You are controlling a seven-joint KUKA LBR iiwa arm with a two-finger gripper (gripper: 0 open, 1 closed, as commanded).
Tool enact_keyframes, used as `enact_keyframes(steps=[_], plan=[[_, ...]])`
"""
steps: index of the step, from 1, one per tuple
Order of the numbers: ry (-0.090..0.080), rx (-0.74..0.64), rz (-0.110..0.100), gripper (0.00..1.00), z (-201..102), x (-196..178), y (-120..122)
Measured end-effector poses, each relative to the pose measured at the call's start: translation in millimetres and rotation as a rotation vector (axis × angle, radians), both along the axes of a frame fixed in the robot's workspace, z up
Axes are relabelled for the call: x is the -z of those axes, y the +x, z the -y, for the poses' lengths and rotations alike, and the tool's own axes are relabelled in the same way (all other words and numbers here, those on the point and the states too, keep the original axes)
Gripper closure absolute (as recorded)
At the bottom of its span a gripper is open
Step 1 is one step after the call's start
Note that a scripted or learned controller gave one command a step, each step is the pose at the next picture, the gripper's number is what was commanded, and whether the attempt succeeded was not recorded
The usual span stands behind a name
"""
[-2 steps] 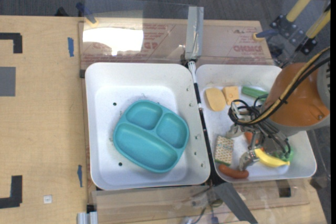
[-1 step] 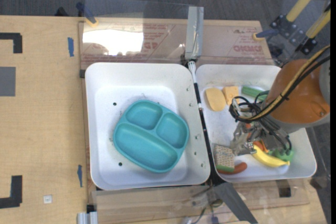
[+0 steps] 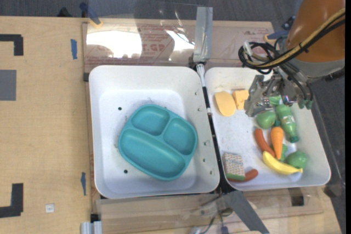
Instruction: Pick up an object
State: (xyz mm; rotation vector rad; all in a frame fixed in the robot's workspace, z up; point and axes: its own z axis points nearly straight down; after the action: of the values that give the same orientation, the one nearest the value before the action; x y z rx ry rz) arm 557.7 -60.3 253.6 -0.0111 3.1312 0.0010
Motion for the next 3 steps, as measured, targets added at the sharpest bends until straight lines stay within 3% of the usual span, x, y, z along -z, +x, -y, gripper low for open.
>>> enact_keyframes(steps=[1,2,3], plan=[[-0.001,0.015,-0.016,1.00,127,46,-22],[0.003,-0.025,-0.020,1.00,87,146,-73],[0.003,0.246,-0.005,1.00,4,70,10]])
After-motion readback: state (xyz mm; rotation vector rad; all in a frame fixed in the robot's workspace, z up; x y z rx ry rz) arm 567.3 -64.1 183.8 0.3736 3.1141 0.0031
